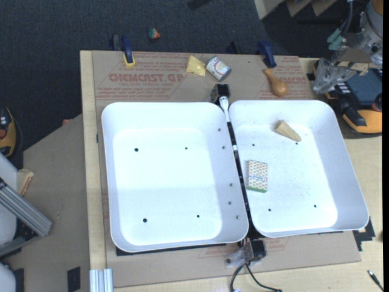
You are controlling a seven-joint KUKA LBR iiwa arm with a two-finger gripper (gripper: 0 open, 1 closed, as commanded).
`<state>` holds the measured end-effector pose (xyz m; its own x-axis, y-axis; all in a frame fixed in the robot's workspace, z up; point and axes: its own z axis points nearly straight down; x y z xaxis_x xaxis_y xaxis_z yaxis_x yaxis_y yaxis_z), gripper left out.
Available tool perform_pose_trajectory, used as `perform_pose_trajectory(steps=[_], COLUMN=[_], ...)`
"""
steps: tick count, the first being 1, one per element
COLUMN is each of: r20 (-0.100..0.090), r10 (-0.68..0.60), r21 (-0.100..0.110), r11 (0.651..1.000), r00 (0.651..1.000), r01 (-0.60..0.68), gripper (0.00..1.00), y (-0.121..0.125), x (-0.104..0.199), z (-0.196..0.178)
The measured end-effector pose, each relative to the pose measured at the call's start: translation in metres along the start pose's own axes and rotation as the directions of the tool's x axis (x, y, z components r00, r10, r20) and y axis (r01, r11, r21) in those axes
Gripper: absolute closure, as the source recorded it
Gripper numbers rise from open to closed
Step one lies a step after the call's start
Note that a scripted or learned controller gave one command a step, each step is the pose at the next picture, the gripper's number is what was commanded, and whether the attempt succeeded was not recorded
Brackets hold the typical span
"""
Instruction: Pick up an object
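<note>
The right bin (340, 163) holds two things. A tan wedge (287, 130) lies near its back, and a small patterned box (257, 175) lies flat by its left wall. My gripper (327, 78) hangs at the far right, beyond the right bin's back right corner and over the bench rather than over either bin. It is well away from both objects, and nothing shows in its grasp. The left bin (121, 163) sits beside the right one.
Behind the bins on the brown board lie a yellow chunk (196, 66), a small pale can (218, 68) and a tan wooden piece (276, 83). Blue clamps (126, 48) (265, 52) grip the board's back edge. Robot gear crowds the right side.
</note>
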<state>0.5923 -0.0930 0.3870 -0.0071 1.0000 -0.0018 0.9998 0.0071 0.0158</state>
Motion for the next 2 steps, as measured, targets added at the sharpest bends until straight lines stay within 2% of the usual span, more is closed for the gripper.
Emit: perform_pose_trajectory(steps=[1, 2], r20=[-0.001, 0.005], r10=[-0.001, 0.019], r21=[-0.008, 0.011], r11=[1.000, 1.000], r00=[1.000, 1.000], r01=[0.001, -0.019], gripper=[1.00, 1.00], y=[0.022, 0.040], x=[0.052, -0.100], z=[-0.159, -0.147])
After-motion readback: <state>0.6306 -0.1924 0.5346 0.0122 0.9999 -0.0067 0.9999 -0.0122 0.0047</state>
